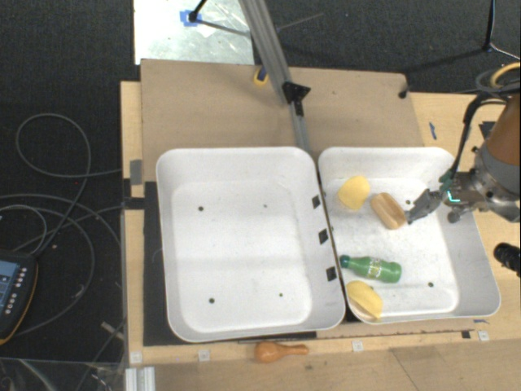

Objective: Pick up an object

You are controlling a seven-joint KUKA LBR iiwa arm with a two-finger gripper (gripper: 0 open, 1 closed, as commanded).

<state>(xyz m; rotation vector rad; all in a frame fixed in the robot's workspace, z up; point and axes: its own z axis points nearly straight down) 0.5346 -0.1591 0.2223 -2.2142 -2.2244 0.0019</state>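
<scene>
The right bin [468,287] holds a round yellow fruit [353,192], a tan bread-like piece [389,211], a green bottle [372,268] lying on its side and a yellow object [365,298] at the front edge. My gripper [433,207] hangs low over the right part of this bin, just right of the tan piece and close to it. Nothing is visibly held in it. The grey arm [498,165] comes in from the right, above the bin's right rim.
The left bin [236,243] stands beside the right one, with a row of black clips [322,236] along the shared rim. An orange pear-shaped toy [281,350] lies on the bench in front of the bins. A slanted metal pole [269,43] rises behind them.
</scene>
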